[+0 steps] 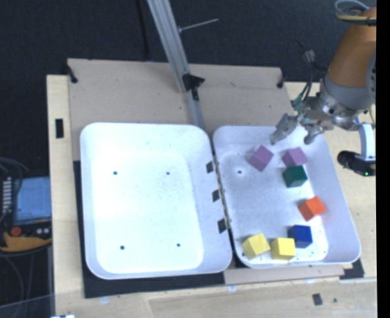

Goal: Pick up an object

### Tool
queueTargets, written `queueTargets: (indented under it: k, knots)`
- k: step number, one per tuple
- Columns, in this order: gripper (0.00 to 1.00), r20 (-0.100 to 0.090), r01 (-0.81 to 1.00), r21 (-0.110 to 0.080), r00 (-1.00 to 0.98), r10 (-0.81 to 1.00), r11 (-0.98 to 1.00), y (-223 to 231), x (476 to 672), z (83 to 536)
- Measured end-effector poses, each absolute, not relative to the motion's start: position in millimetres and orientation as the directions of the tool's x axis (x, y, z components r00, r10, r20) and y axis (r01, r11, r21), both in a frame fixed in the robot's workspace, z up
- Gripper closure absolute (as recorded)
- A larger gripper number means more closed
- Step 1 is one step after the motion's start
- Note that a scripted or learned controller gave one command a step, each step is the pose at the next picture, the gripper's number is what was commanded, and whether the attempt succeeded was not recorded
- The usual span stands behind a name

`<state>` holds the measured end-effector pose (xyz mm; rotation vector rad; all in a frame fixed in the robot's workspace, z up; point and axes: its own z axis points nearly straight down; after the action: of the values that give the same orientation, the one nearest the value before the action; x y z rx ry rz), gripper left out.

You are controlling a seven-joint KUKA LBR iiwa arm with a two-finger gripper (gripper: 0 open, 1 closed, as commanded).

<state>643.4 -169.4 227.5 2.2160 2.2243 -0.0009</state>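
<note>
The gripper [294, 135] hangs over the far edge of the right bin [337, 197], its two fingers [279, 132] spread apart with nothing between them. The arm [348, 68] reaches in above it, grey with an orange band.

All the blocks lie in the right bin. Just below the gripper sit two purple blocks [261, 158], side by side but apart, with a green block [294, 175] touching the right-hand one. Further from the gripper comes an orange block [312, 207], then a blue block [301, 234]. Two yellow blocks [255, 245] lie at the bin's near edge, farthest from the gripper. The left bin [95, 197] sits beside the right bin.
</note>
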Motion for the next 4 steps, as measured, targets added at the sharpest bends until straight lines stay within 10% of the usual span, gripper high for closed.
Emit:
queueTargets:
  k: [4]
  knots:
    - [0.00, -0.001, 1.000, 0.000, -0.006, 1.000, 0.006, -160.5, 650.8, 97.0]
